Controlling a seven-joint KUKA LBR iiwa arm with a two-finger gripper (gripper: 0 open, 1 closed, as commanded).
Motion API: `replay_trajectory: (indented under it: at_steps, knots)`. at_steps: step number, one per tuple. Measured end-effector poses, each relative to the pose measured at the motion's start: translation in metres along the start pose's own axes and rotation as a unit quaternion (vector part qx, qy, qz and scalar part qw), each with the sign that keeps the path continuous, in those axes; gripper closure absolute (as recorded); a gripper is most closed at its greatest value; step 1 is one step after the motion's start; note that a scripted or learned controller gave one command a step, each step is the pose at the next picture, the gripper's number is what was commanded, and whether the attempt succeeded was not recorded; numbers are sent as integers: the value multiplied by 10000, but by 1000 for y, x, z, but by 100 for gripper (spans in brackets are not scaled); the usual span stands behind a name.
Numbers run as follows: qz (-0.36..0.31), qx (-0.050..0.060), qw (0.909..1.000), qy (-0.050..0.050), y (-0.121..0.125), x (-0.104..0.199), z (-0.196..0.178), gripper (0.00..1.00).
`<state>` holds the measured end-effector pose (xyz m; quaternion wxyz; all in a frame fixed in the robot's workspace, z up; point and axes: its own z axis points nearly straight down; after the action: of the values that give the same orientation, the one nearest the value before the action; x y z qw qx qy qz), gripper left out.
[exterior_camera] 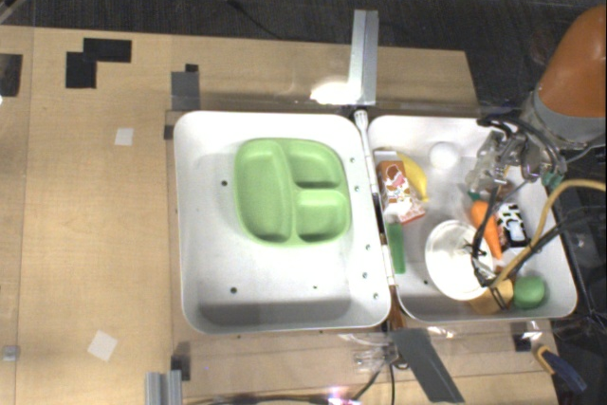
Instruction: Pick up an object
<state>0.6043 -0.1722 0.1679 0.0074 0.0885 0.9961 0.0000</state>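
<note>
Nearest, a green ball point(529, 291) and a white bowl point(455, 259) crowd the right bin point(417, 299). Farther back my pincer point(495, 168) hovers over an orange piece point(480, 213); its opening I cannot tell. Tight clutter could spoil my grab.

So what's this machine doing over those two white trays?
A robot arm reaches in from the right, its gripper hanging over the right bin, which holds small items: a white bowl, a green ball, a snack packet. Nothing looks picked up yet. The left bin holds a green divided tray.
</note>
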Motion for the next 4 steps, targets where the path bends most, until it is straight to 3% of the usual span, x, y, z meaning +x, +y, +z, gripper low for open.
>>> replay_trajectory:
  at_steps: [1, 2, 3, 4]
  knots:
    - [-1772, 4, 9842, 26, -21, 71, -68, 100]
    - [-4020, -13, 9156, 26, -40, 36, -74, 100]
    - [-5606, -22, 8281, 27, -46, 70, -54, 100]
    - [-6938, -35, 7202, 28, -46, 71, -60, 100]
